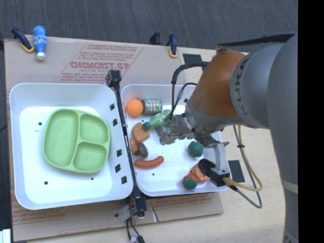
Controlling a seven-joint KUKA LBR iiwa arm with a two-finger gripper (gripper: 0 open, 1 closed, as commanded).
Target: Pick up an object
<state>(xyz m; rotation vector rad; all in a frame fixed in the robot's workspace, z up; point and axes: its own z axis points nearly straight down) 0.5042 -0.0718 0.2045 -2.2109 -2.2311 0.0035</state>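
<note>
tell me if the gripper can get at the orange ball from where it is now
Probably yes. The orange ball lies uncovered at the right bin's top-left corner, with the gripper close by. The bin wall and the small can beside it could crowd the approach.

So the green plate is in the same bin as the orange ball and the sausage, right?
Not quite. The camera view shows the green plate alone in the left bin; the orange ball and the sausage lie in the right bin.

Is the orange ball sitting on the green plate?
No, the orange ball lies in the right bin next to a small can, while the green plate sits in the left bin.
</note>
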